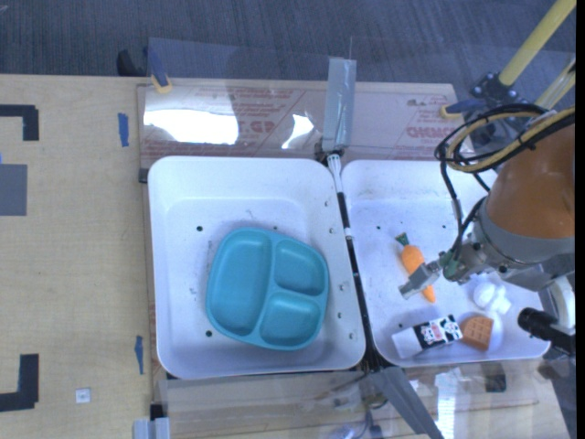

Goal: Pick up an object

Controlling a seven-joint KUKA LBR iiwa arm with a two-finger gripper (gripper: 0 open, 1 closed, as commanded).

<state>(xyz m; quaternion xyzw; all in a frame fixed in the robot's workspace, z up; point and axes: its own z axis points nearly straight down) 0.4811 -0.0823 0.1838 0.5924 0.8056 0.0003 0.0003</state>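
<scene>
Camera view: carrot lies touching the tool, upper-left.

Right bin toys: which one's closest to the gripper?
The toy carrot, orange with a green top, lies right beside the gripper. The black-and-white carton, biscuit-like piece and white lump lie farther off.

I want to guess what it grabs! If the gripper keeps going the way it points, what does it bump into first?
Probably the toy carrot: the gripper points down and left right beside it. Depth is hard to judge; it may meet the right bin floor instead.
</scene>
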